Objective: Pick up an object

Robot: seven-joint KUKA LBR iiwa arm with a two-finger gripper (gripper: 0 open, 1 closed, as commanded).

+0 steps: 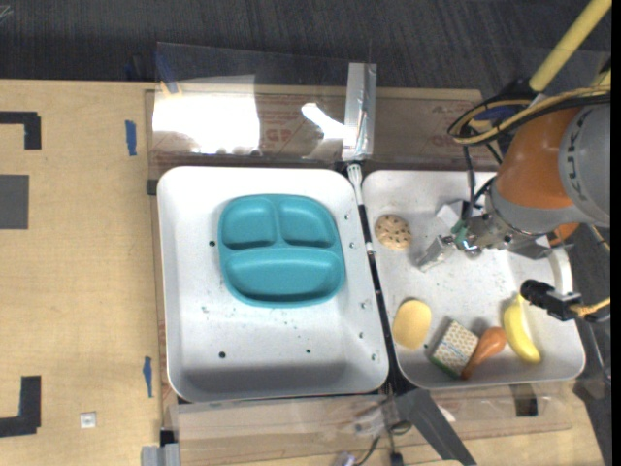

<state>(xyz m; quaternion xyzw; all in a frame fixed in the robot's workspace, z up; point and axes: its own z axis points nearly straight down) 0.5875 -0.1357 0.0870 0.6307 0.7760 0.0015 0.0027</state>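
At the near edge of the right bin a small cluster of toy food lay close together: a green-and-tan patterned block leaned against a carrot, and just right of the carrot sat a banana, curving up toward the far side. Left of the block, near the wall between the bins, rested a yellow lemon. Farther back in the same bin, close to that wall, lay a round cookie.

The grey arm with its orange band came in from the right, over the far right part of this bin. Its claw pointed left and hung between the cookie and the arm's wrist, a little right of the cookie and apart from it. I could not tell whether the claw was open or closed; nothing was visibly gripped in it.

The left bin held a teal divided plate, its three compartments facing up, lying toward the far middle. Both bins sat on the tabletop, which stretched off to the left with black corner marks on it.
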